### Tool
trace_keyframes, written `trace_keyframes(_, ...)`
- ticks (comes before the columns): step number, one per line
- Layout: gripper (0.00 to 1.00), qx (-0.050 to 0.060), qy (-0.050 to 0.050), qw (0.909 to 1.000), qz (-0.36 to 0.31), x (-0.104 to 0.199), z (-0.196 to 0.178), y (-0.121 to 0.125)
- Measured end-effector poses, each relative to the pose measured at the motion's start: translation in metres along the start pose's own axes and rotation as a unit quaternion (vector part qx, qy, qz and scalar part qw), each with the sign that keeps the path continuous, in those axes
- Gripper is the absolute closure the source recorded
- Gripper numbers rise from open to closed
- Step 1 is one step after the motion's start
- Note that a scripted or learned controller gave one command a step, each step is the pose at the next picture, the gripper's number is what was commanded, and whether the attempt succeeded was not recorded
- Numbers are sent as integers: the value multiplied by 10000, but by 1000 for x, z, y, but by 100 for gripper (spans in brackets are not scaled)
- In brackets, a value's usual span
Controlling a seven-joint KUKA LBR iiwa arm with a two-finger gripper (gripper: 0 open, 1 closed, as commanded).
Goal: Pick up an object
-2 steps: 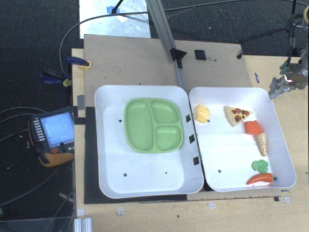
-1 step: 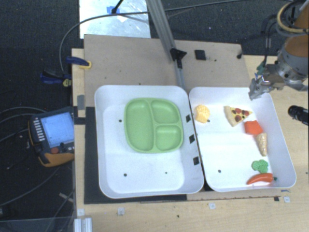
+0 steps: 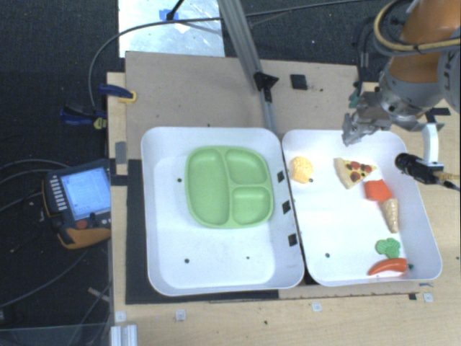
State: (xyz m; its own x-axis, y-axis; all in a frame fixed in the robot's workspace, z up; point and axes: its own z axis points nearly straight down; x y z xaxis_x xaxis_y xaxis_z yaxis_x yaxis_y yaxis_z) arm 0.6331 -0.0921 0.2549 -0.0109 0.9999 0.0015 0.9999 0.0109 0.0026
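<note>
1. Right bin (image 3: pixel 338 265): shallow, white, taken as the landmark for all positions below.
2. Arm (image 3: pixel 421 27): grey with an orange band, entering from the right, above the bin's far right corner.
3. Gripper (image 3: pixel 353 137): over the bin's far rim, about midway along it, pointing down. Whether it is open or closed cannot be told at this angle; nothing is seen between its tips.
4. Pizza slice (image 3: pixel 353 171): in the bin's far half, just below the gripper, apart from it.
5. Yellow item (image 3: pixel 301 169): near the bin's far left corner, close to the left wall.
6. Orange block (image 3: pixel 377 190): right of centre in the bin, just beside the pizza slice.
7. Cone (image 3: pixel 390 215): pale, lying along the bin's right side, touching or nearly touching the orange block.
8. Broccoli (image 3: pixel 387 247): near the bin's near right corner.
9. Red item (image 3: pixel 387 267): at the bin's near right corner, just beside the broccoli.
10. Left bin (image 3: pixel 166 265): adjoins the right bin's left wall.
11. Green tray (image 3: pixel 229 186): three compartments, in the left bin's far half.
12. Handheld screen (image 3: pixel 78 200): off the bench, well left of both bins.
</note>
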Motion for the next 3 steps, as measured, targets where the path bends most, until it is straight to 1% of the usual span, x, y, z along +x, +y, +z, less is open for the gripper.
trace_keyframes(1,100,-8,1,10000,1,55,-3,11)
trace_keyframes(3,100,6,6,10000,0,173,5,2)
